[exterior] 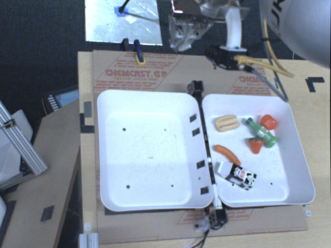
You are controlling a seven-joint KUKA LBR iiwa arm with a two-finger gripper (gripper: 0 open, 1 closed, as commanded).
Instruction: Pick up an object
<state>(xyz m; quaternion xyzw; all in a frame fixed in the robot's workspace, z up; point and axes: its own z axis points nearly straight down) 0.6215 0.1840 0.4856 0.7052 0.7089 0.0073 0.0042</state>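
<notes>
The right bin holds several small objects. A tan hot dog bun lies at its back left. A green bottle lies between two red-orange pieces, one behind it and one in front. An orange sausage lies near the bin's left wall. Just in front of the sausage rests a black-and-white carton. My gripper hangs high beyond the back edge of the bins, far from all the objects, with nothing seen in it.
The left bin stands beside the right one on a cardboard sheet. A shiny metal plate lies at the back left. Yellow and grey cables trail behind the right bin. An aluminium rail stands at the left.
</notes>
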